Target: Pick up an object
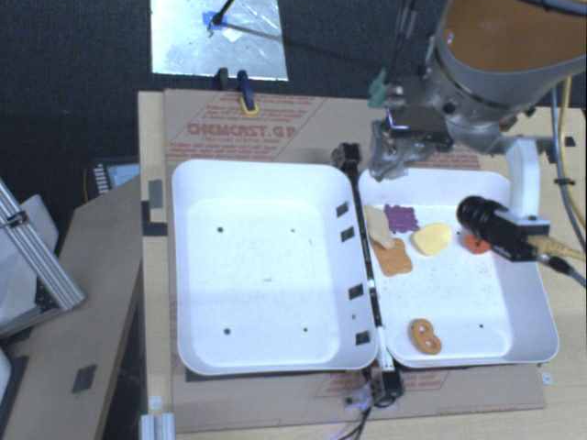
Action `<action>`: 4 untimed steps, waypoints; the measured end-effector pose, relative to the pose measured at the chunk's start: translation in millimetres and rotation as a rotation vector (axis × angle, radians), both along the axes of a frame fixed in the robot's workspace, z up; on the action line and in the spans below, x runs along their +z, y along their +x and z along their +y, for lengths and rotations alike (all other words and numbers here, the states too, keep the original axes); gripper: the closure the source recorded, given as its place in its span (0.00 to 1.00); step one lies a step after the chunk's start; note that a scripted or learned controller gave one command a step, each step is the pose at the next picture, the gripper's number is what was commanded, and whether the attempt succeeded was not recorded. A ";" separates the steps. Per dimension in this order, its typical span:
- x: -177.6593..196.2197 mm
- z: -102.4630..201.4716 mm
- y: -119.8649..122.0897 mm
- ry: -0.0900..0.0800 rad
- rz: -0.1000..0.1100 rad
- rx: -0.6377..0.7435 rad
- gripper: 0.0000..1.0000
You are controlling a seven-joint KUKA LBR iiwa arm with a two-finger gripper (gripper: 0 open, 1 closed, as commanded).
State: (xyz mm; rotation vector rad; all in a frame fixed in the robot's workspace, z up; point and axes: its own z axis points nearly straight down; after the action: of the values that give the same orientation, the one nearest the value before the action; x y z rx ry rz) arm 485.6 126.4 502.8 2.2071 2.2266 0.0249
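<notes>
The claw (387, 168) hangs over the far left corner of the right bin (477, 291), close to the wall that this bin shares with the left bin (266, 246). Whether the claw is released or clenched, I cannot tell from this slanted view. The things for picking all lie in the right bin. Nearest to the claw, a little on the near side of it, is a small purple piece (401, 216). Just left of the purple piece lies a pale tan piece (376, 224), and touching its near end is a flat orange piece (395, 258). To the right of the purple piece, near it but apart, lies a rounded yellow piece (432, 239). Further right there is a small red thing (475, 243) - it is partly hidden, so its shape is not clear. Well apart from this group, by the near wall of the bin, lies a small brown pretzel-shaped thing (425, 336). Both bins are white and shallow, and they stand side by side on a cardboard sheet (275, 122) with red printed letters, which lies on the desk (151, 145). At the far edge of the cardboard sits a blue and yellow clamp (246, 94), and beyond it - on the dark floor - lies a shiny silver sheet (218, 26).
</notes>
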 end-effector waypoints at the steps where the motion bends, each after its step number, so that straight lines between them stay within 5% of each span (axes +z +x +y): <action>1: 4.9 63.9 0.3 -0.003 0.012 0.002 1.00; 2: 32.8 76.5 66.6 -0.005 0.010 -0.008 1.00; 3: -160.0 108.7 84.1 -0.012 0.030 -0.004 1.00; 4: 43.6 107.5 63.1 0.002 -0.004 -0.003 1.00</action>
State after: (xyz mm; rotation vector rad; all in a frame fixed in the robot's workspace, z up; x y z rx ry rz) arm 548.7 233.9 546.4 2.2092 2.2229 0.0318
